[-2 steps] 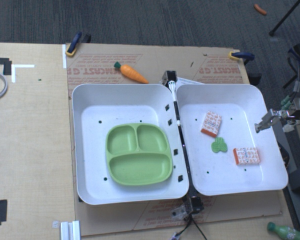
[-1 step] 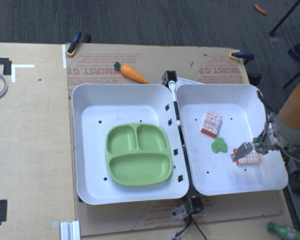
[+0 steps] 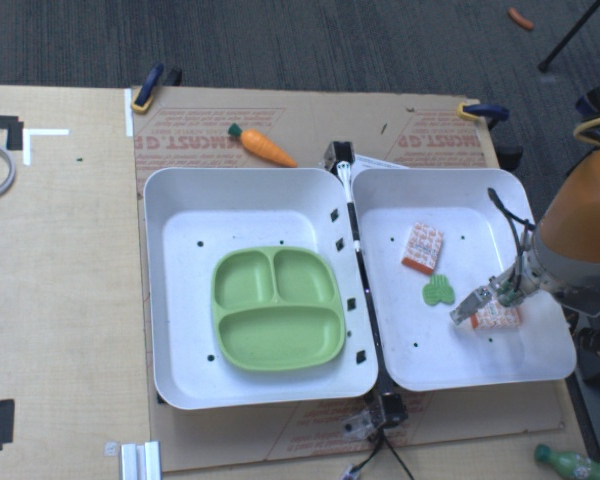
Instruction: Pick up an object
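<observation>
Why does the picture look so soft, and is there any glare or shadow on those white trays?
Camera view: the light is even, with no harsh glare on the right tray and faint shadows at the green plate; the whole frame is soft, so the print on the small packet is unreadable; the pincer is blurry, and the arm's orange band is blurrier still.

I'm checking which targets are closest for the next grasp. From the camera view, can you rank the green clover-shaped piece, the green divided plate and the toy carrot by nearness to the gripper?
From the gripper in the right bin:
1. Green clover-shaped piece, just to its left, same bin.
2. Green divided plate, in the left bin.
3. Toy carrot, on the cardboard beyond the bins.
</observation>
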Robot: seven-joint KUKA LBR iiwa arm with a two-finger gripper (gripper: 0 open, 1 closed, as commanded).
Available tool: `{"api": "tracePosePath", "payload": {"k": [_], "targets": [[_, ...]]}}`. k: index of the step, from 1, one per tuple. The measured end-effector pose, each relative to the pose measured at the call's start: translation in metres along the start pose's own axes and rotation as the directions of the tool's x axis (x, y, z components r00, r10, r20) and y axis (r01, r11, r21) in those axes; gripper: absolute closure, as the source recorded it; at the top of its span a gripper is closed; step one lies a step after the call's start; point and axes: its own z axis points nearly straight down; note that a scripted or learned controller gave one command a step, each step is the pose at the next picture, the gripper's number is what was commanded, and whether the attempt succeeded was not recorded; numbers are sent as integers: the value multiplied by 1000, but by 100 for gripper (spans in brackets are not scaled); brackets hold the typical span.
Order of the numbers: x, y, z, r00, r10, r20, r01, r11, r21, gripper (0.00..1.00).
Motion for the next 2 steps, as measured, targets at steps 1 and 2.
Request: {"api": "tracePosePath", "payload": {"k": [1, 2], "targets": [[-2, 2, -11, 1000, 2, 6, -2, 1000, -6, 100], [68, 2, -116, 1000, -24, -4, 24, 1000, 4, 100]]}}
